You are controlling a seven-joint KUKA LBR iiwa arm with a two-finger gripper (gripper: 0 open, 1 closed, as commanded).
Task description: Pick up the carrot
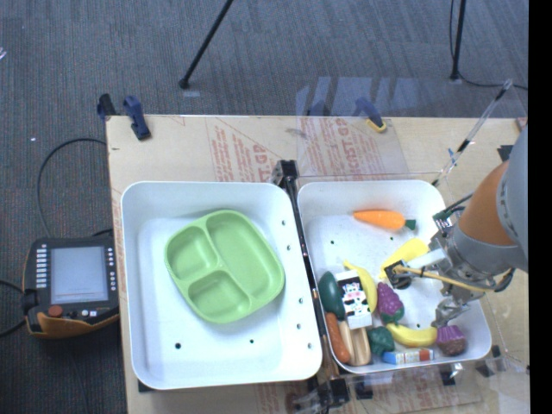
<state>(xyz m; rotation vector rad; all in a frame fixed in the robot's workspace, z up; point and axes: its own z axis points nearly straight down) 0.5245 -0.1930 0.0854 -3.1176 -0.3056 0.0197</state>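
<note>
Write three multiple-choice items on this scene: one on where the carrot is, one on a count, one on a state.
1. Where is the carrot? A in the left bin; B in the right bin, near its far wall; C on the carpet.
2. How many compartments has the green plate? A three; B two; C five.
3. How does the carrot lie? A upright; B propped on the bin wall; C on its side, apart from the other toys.
Key: 1 B, it rests on that bin's white floor. 2 A, three wells show. 3 C, bare floor surrounds it; the hand hangs nearer the bin's front.
</note>
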